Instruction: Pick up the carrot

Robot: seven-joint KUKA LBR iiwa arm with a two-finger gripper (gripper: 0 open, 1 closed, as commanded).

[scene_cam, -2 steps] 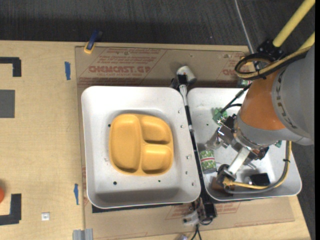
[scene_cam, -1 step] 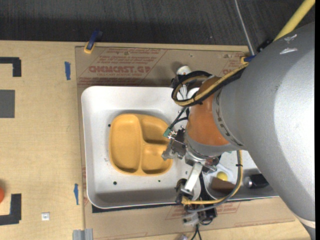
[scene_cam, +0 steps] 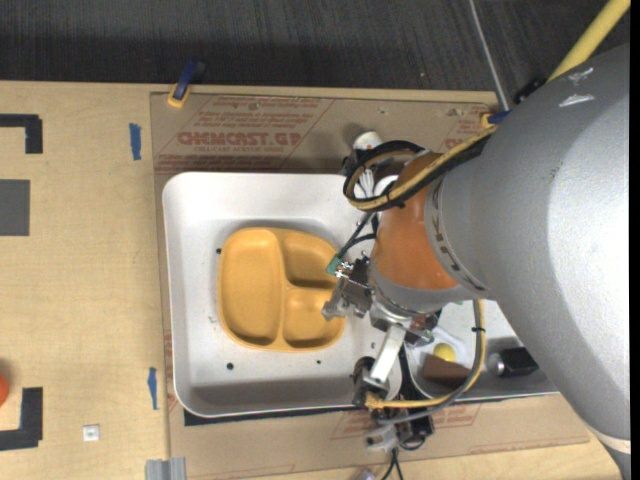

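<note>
Grey arm [scene_cam: 540, 218] reaching from the right, wrist low over the right side of the white bin [scene_cam: 190, 268], gripper [scene_cam: 347, 296] at the right rim of the yellow divided tray [scene_cam: 262, 288], its grip impossible to tell, carrot's place unclear.

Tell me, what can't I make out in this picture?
Camera view:
- Right bin: mostly covered by the arm; just a bare patch near its front shows.
- Yellow bit and brown bit in that bin: largely under the arm, so what they are is unclear.
- Orange thing on the bench: cut off by the left edge.
</note>
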